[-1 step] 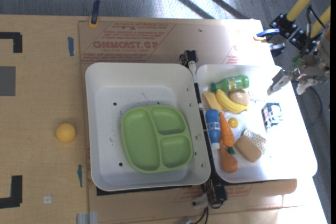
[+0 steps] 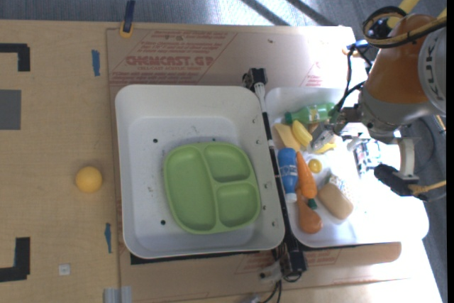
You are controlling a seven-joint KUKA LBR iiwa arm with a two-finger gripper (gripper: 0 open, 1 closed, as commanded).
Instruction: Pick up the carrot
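The carrot [image 2: 306, 175], slim and orange with its tip pointing to the back, lies in the right bin [image 2: 383, 227] beside a blue bottle [image 2: 287, 170]. A fatter orange vegetable [image 2: 309, 218] with a dark green top lies just in front of it. My gripper [image 2: 323, 134] hangs over the back of the right bin, above some yellow items and behind the carrot, apart from it. The grey wrist and orange band [image 2: 394, 74] reach in from the right.
The left bin [image 2: 135, 152] holds a green divided tray [image 2: 211, 186]. The right bin also holds a green bottle [image 2: 313, 113], a banana [image 2: 301, 133], a yellow wedge [image 2: 284, 135], a tan roll [image 2: 335, 201] and a small white packet [image 2: 363, 154]. A yellow ball [image 2: 89, 179] sits on the bench at left.
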